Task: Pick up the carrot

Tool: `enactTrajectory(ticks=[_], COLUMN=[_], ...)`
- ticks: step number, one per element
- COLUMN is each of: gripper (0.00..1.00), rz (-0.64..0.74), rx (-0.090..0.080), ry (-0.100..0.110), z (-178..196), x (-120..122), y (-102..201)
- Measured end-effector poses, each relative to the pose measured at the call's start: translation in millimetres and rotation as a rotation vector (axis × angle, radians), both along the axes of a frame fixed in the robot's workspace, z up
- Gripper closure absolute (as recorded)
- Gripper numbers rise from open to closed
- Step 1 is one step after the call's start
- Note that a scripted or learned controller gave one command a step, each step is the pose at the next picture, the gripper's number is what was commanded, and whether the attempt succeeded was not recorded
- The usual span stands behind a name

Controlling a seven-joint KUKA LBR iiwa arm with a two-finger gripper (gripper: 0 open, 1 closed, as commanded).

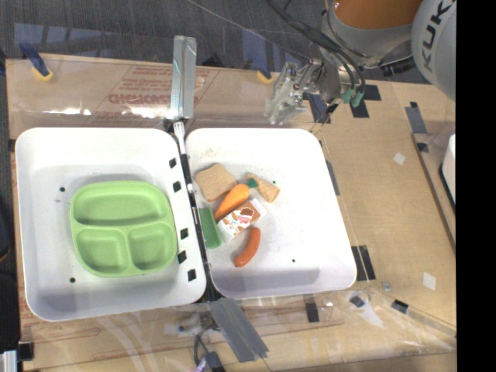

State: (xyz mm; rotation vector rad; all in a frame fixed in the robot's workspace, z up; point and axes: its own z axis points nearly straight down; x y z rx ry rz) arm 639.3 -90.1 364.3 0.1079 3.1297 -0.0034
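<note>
Tool (288, 103) poised above the far rim of the right-hand bin (325, 208), at the end of the grey arm reaching in from the right — whether released or clenched, cannot tell from this slant, the transparent parts too blurred to read. Nothing visibly held. Carrot (232, 201) down inside that bin, nearer the camera than the tool and off toward the divider side. Long axis slanted, running from the near-left up toward the far-right, roughly pointing back at the tool. Crowded — touching the bread slice (215, 181) on one flank, the small printed packet (239, 219) on the other, sausage (247, 247) farther out. Likely needs a descent down and away, closing across the short width.
</note>
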Motion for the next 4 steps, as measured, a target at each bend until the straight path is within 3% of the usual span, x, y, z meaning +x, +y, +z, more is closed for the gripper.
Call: enactTrajectory(ticks=[1, 2, 3, 4], gripper=[1.0, 1.0, 1.0, 1.0], rz=[0.229, 0.433, 0.2, 0.384], rx=[0.0, -0.003, -0.001, -0.004], ry=[0.01, 0.005, 0.006, 0.002], z=[-36.4, -20.9, -5.5, -7.4], x=[14.3, 18.4, 17.9, 18.8], y=[-37.2, -71.2, -84.5, -119.4])
